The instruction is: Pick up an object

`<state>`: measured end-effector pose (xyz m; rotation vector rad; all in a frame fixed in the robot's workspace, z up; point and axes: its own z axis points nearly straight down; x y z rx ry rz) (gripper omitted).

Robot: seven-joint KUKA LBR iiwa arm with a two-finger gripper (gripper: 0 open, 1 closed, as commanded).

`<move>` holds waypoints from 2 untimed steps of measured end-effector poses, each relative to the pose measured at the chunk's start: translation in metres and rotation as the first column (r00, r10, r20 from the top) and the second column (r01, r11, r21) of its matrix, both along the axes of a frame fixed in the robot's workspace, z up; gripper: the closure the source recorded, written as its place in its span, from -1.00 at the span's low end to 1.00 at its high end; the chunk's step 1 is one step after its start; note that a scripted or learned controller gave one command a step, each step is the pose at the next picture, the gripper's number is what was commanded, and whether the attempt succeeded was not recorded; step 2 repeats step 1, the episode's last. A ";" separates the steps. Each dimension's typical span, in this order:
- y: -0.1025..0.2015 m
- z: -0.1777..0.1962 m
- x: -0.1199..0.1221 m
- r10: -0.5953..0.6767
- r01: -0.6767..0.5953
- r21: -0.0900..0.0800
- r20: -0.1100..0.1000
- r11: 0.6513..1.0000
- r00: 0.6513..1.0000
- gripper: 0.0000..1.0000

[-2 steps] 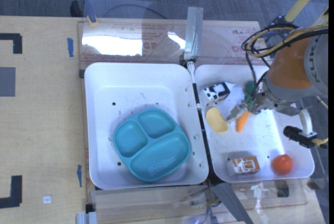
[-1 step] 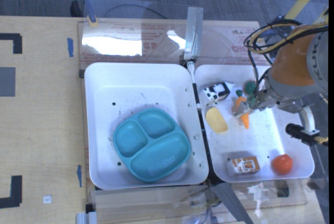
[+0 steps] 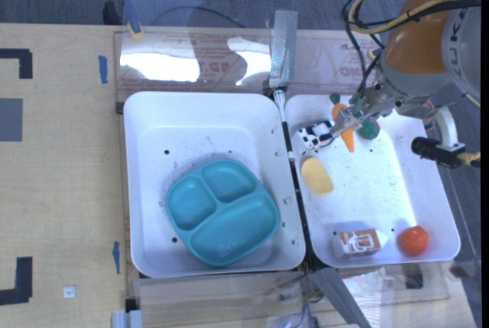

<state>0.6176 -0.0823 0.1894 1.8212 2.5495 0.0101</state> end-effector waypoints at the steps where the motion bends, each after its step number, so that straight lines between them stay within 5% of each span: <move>1: -0.048 0.074 -0.041 0.146 -0.146 -0.005 -0.002 0.989 0.989 1.00; 2: -0.048 0.074 -0.041 0.146 -0.146 -0.005 -0.002 0.989 0.989 1.00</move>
